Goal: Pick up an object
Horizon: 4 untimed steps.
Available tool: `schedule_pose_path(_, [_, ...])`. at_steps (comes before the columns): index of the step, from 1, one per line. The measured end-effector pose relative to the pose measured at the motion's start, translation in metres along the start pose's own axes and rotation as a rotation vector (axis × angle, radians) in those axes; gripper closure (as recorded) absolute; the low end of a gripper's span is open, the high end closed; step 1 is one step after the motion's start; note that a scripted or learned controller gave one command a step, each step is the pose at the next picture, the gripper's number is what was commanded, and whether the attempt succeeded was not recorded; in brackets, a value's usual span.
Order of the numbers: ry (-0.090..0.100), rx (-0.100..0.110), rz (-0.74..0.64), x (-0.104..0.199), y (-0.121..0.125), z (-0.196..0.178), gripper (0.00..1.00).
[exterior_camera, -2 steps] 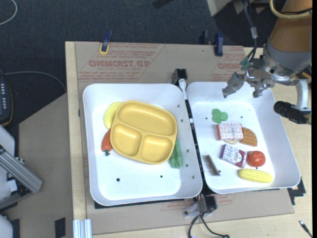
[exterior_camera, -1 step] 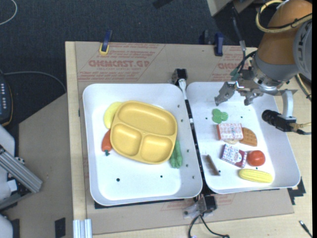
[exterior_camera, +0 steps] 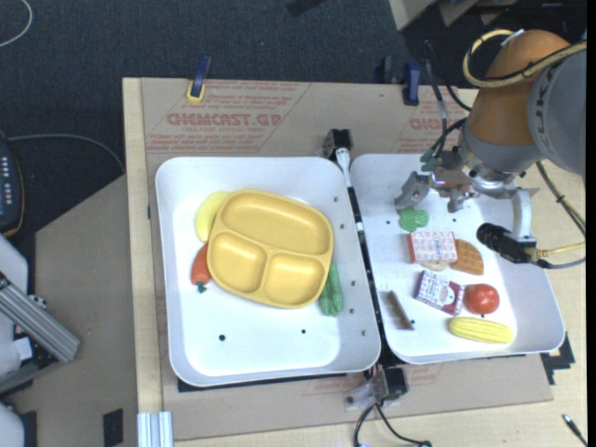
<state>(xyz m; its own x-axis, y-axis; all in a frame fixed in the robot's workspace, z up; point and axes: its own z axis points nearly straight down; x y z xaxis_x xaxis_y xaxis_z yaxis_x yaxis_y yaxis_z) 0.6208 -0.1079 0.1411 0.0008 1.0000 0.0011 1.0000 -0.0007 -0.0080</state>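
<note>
Gripper (exterior_camera: pixel 432 191) over right bin (exterior_camera: pixel 549 329), upper-left area, just above small green item (exterior_camera: pixel 413 219). Fingers look spread, nothing between them; green item lies just below the tips.

Other candidates in same bin: checkered red-white packet (exterior_camera: pixel 433 247), bread-like slice (exterior_camera: pixel 468 258), red-white box (exterior_camera: pixel 438 291), tomato (exterior_camera: pixel 481 298), corn cob (exterior_camera: pixel 480 330), brown stick (exterior_camera: pixel 399 309).

Left bin (exterior_camera: pixel 177 343): yellow divided tray (exterior_camera: pixel 270 248), off target.

Advice: take green item, nearest. Centre the jaws over it, descend straight, close low. Keep clear of packet beside it. It looks small and rounded, so it may squirt out.

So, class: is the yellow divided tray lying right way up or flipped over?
Right way up: the yellow divided tray shows its three hollow compartments facing the camera.
</note>
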Motion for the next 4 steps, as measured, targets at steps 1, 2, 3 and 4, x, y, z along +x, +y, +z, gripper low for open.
schedule_pose_path(1, [0.000,0.000,0.000,0.001,-0.001,0.054,0.00])
schedule_pose_path(2, [-0.001,-0.009,0.000,0.000,0.001,0.039,1.00])
schedule_pose_path(3, [-0.002,-0.014,-0.002,0.004,0.006,-0.006,1.00])
schedule_pose_path(4, [-0.003,-0.015,-0.002,0.004,0.009,-0.050,1.00])
